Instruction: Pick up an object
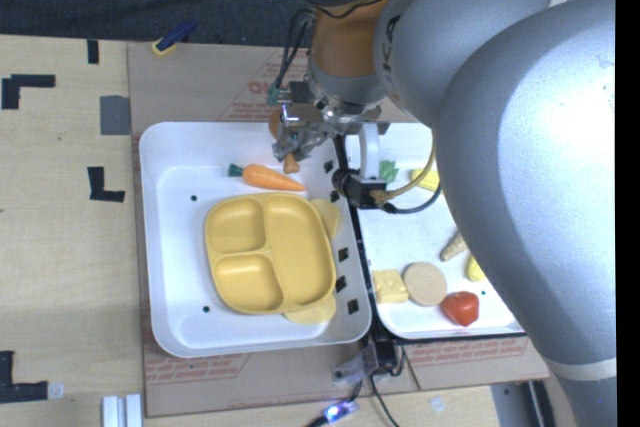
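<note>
A: Hanging over the far end of the left bin [160, 245], the gripper [291, 147] sits just above the carrot [271, 178]. Something small and orange-brown shows right at its tip, but whether that is a held thing or part of the tool, I cannot tell.

B: And the grip itself, spread or pressed together?

A: I cannot tell that either; the metal parts blur together from this slant. The carrot lies flat on the bin floor, green top pointing left, just beyond the yellow divided plate [270, 253].

B: What else is in that bin?

A: The plate fills much of the middle, three compartments facing up. A pale yellow flat piece [310, 312] pokes out from under its near right corner.

B: Moving outward?

A: The orange band [360, 10] rises behind the wrist, and the grey arm [530, 145] covers most of the right bin [450, 325]. Along that bin's near side sit a pale yellow block [389, 286], a tan round disc [426, 282] touching it, and a red piece [461, 307] just beside the disc. A black cable [385, 198] loops over the divide between the bins.
</note>
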{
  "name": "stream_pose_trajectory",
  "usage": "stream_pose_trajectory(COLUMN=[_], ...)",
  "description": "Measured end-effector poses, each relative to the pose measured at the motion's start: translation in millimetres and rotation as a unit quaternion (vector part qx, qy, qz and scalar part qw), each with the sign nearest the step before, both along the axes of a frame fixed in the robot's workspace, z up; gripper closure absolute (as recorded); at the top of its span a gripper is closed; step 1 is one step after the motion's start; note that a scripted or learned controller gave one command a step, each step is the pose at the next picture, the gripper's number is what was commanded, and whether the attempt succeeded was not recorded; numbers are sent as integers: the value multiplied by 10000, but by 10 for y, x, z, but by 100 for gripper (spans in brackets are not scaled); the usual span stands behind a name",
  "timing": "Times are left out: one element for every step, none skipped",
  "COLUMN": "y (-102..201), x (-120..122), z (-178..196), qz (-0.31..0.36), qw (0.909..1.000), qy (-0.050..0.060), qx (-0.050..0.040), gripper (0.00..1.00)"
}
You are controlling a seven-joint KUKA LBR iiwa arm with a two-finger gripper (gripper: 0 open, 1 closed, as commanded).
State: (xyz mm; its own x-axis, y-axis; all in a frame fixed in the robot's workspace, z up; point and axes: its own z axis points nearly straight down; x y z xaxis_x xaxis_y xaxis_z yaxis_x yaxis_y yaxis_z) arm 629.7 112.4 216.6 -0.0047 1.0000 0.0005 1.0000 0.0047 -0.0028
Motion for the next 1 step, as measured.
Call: stream_pose_trajectory(y=[-87], x=[95], z=[163], qz=[-14], qw=[10000], qy=[-11], qx=[-3], gripper=[100])
